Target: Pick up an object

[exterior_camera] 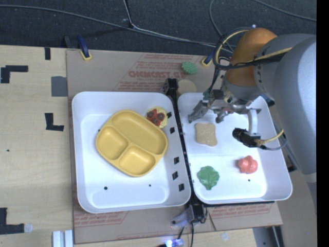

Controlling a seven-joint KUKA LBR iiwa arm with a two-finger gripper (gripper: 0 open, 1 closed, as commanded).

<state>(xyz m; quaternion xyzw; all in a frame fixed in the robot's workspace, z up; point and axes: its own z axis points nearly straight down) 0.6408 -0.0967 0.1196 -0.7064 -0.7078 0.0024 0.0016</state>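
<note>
Now the gripper [209,112] hangs over the far part of the right bin [275,189], its two fingers spread wide apart with nothing between them. Just below it lies the bread [205,134], a flat beige slice with rounded corners and a rough surface. Nearer in the same bin sit a green leafy piece [208,177] and a pink-red fruit [248,164]. The left bin [82,163] holds a yellow tray [131,142] with three compartments.
</note>
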